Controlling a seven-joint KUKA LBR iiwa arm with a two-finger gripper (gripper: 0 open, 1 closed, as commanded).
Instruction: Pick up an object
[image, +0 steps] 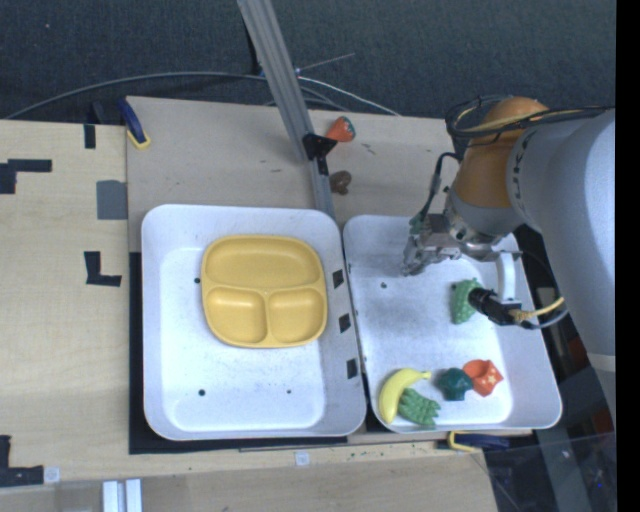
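Gripper (418, 255) hangs over the far edge of the right bin (395, 320); I cannot tell its state. A green toy (463, 300) lies near the right edge. At the near edge a banana (395, 387) touches another green toy (419, 407), beside a teal piece (455, 383) and an orange piece (484, 376). The left bin (170, 400) carries a yellow tray (265, 290).

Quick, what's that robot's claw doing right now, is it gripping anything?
End effector: cannot be told whether open or closed; nothing visibly held, poised over the right bin.
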